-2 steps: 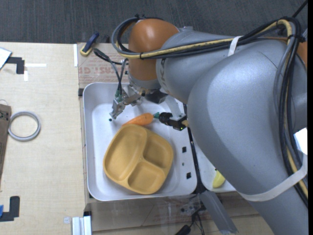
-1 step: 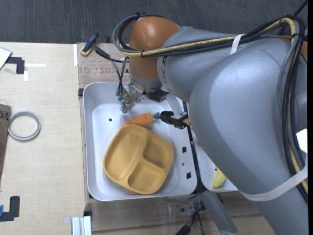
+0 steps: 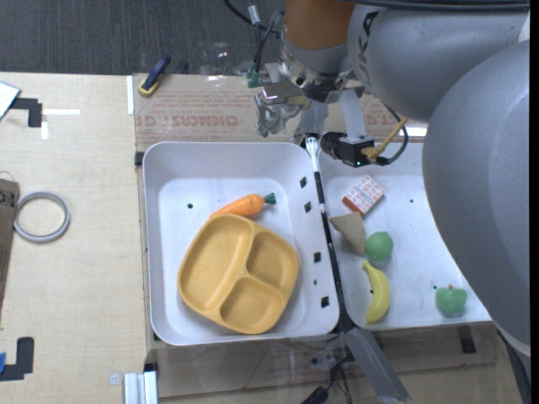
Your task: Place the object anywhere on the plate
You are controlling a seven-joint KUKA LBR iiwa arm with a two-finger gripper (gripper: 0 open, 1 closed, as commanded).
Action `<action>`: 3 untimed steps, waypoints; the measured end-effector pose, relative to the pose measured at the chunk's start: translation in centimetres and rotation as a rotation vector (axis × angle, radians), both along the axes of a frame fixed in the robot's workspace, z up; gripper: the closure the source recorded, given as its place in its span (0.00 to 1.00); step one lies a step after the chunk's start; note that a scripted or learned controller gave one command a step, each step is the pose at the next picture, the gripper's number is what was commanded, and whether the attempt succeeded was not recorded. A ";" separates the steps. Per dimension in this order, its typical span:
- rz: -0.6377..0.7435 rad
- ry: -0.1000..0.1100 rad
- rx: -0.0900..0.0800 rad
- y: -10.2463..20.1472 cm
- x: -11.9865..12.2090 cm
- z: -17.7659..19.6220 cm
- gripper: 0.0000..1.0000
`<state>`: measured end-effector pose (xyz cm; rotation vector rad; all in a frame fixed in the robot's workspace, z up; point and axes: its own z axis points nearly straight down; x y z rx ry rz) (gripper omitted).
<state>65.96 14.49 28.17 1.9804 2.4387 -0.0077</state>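
We read the task as barely begun. The yellow plate [image 3: 239, 273], a three-compartment dish, sits in the left bin [image 3: 160, 225] toward its near edge, and none of its compartments holds anything. The toy carrot [image 3: 242, 205] lies on the bin floor just beyond the plate's far rim, close to it or perhaps touching; it is not on the plate.

The other candidates are in the right bin [image 3: 417, 310]: a small red-and-white box [image 3: 364, 195] near the far edge, a brownish wedge-shaped piece [image 3: 350, 231] just beside a green ball [image 3: 379, 246], a banana [image 3: 377, 291] toward the near edge, and a green apple-like fruit [image 3: 450, 300] near the near right corner. The task does not name the object, so we cannot say which one is meant.

The gripper [image 3: 282, 108] hangs above the far edge of the bins, over the cardboard sheet [image 3: 202, 112] behind them. From this slant, among cables and brackets, we cannot tell how it is set, and we see nothing carried. So picking, carrying and setting down all appear to be left.

The bins rest on a pale wooden bench [image 3: 76, 268]. On it, well left of the bins, lies a roll of tape [image 3: 40, 216]; a blue-handled tool [image 3: 156, 74] lies at the far left corner of the cardboard. The arm's grey bulk covers the right bin's right side.
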 end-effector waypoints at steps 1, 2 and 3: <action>0.080 0.000 0.001 -7.5 0.0 1.9 1.00; 0.124 0.000 0.001 -10.2 0.0 6.4 1.00; 0.220 0.001 0.002 -14.4 0.1 12.7 1.00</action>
